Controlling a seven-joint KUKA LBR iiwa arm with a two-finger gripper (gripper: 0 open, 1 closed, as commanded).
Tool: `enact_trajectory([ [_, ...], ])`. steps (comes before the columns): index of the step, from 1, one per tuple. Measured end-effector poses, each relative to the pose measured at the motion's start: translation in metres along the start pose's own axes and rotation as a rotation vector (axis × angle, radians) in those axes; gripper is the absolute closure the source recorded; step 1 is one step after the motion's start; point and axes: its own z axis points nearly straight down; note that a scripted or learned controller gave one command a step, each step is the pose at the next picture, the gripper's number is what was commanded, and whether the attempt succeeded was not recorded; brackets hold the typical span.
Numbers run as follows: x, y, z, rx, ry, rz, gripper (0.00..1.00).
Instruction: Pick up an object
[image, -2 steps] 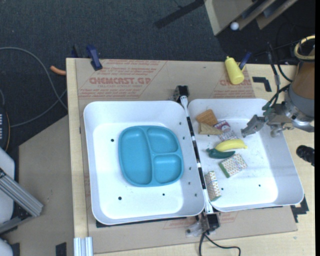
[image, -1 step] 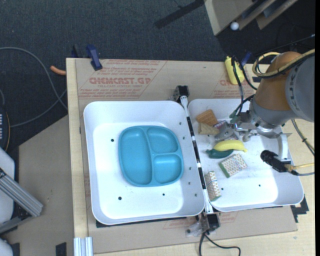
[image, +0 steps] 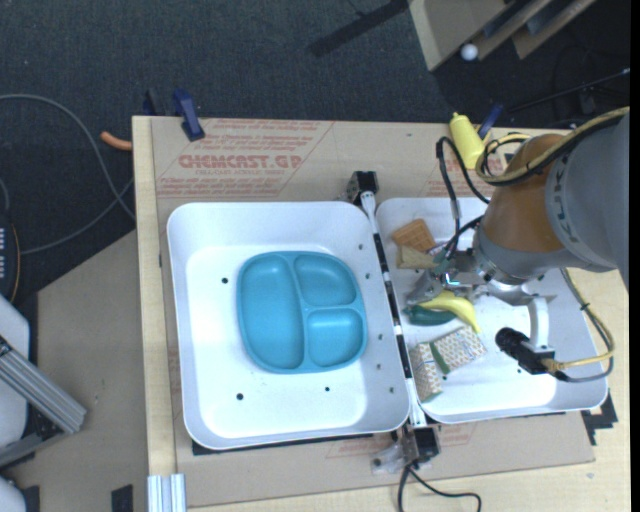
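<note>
Overhead, we saw the bench (image: 250, 160), its brown board printed in red with what read as "CHEMCAST GP", the smaller lines beneath too blurred to make out. On it sat two shallow white bins side by side. The left bin (image: 200, 400) held a blue divided plate (image: 298, 308) with three compartments, lying flat near its middle. The grey arm (image: 590, 195), with its orange band (image: 520, 205), reached in from the right and hung over the right bin (image: 510, 400), covering much of that bin's upper part. Cables with a yellow plug (image: 465, 140) looped beside it. The gripper (image: 452, 278) sat low among the clutter; we could not tell how it stood. Just beneath it lay a yellow banana (image: 455, 307), touching a dark green piece (image: 428, 316). A tan block (image: 413, 236) lay toward the bin's far corner, and a patterned packet (image: 448, 352) rested near the front. A black clip (image: 362, 184) sat at the far end of the seam between the bins.
</note>
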Motion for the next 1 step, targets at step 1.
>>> enact_trajectory([
  [1, -0.0024, -0.0207, -0.0002, 0.000, 0.000, 0.001, 0.00],
])
